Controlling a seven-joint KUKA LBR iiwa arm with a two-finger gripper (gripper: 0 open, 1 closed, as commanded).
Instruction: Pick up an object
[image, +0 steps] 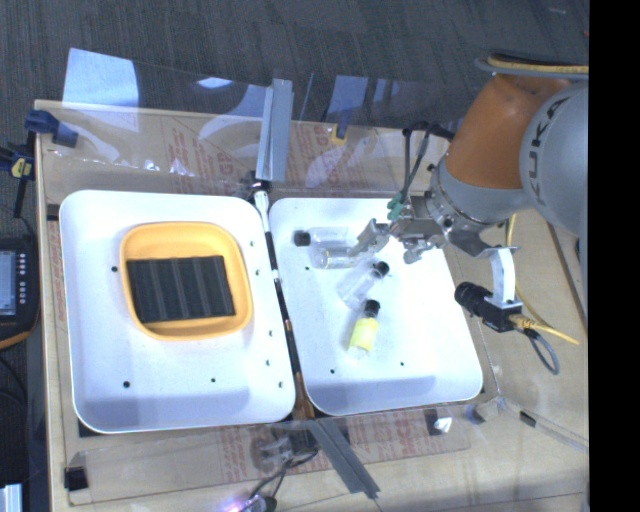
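Note:
The right bin (440, 370) holds a small yellow bottle (363, 334) with a black cap, lying near the middle. A clear vial (322, 241) with a black cap lies at the back left, and a second clear vial (357, 286) lies between them, its black cap toward the gripper. My gripper (391, 243) hangs over the back of this bin, just right of the clear vials. Its two grey fingers stand apart with nothing between them.
The left bin (90, 370) carries a yellow tray (183, 236) with a black ribbed insert. A metal rail (272, 125) stands behind the gap between the bins. The arm's orange band and grey body cover the bench's back right corner.

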